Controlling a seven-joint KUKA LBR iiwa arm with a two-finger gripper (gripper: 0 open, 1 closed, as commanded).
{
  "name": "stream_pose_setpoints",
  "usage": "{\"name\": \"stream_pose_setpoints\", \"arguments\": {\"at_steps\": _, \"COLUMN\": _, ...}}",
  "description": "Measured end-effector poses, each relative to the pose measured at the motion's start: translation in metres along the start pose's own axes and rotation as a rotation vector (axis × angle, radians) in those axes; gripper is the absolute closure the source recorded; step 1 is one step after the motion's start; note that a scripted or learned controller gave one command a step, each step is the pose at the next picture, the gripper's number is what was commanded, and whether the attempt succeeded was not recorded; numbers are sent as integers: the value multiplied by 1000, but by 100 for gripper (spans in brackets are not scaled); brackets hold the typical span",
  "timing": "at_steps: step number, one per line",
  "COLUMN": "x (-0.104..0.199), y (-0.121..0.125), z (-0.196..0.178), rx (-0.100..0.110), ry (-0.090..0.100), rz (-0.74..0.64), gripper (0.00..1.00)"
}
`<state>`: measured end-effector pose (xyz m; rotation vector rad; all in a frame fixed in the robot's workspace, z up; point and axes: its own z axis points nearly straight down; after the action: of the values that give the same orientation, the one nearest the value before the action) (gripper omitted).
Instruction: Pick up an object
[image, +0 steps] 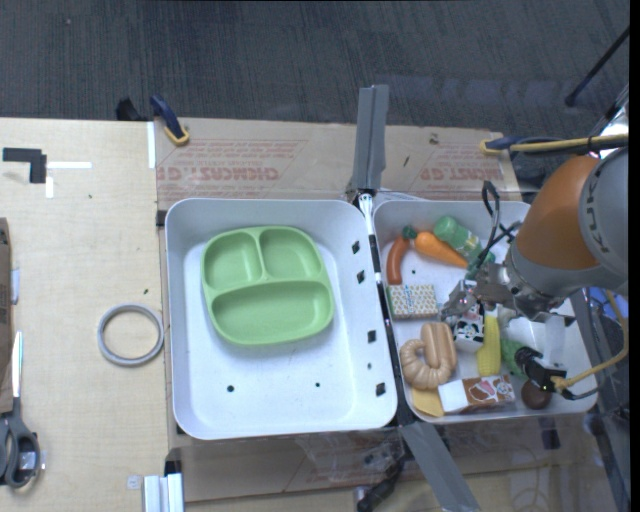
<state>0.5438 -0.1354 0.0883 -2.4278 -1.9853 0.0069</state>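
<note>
Claw (470, 300) low in right bin (570, 400), among crowded toy food; grip state cannot tell. Nearest candidates: pretzel (430, 352), corn (489, 345), carrot (440, 247). Risk, as judgement: tight clutter may cause glancing contact, nudged neighbours, empty closure.

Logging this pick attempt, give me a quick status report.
Gripper low in right bin, over the toy pile. Nothing seen held. Pretzel, corn and carrot crowd close.

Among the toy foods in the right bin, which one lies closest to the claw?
The yellow corn cob, just below the claw. The carrot, pretzel and red chili lie clearly farther from it.
</note>
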Motion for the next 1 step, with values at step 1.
{"name": "stream_pose_setpoints", "arguments": {"at_steps": 1, "x": -1, "y": 1, "z": -7, "rx": 3, "ry": 0, "rz": 2, "gripper": 100}}
